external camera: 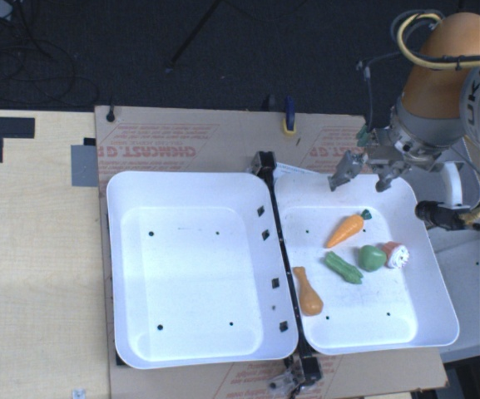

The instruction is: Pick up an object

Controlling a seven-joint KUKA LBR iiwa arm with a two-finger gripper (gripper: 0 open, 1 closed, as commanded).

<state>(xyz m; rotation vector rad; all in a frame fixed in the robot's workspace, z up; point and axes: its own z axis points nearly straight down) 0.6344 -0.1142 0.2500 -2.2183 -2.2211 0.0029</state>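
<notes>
On the table [40, 248] sit two white bins: the left bin [191, 268] and the right bin [364, 264], which holds all the toys. The gripper [363, 178] hangs over the right bin's far rim, fingers spread wide, holding nothing. Nearer lie a carrot [344, 230], an orange gourd [308, 291], a green pod [343, 268] and a small green-and-red piece [383, 256].

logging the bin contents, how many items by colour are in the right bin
orange: 2, the carrot and the drumstick-shaped piece
green: 2, the long pod and the round piece
red and white: 1, the small piece
total: 5
</notes>
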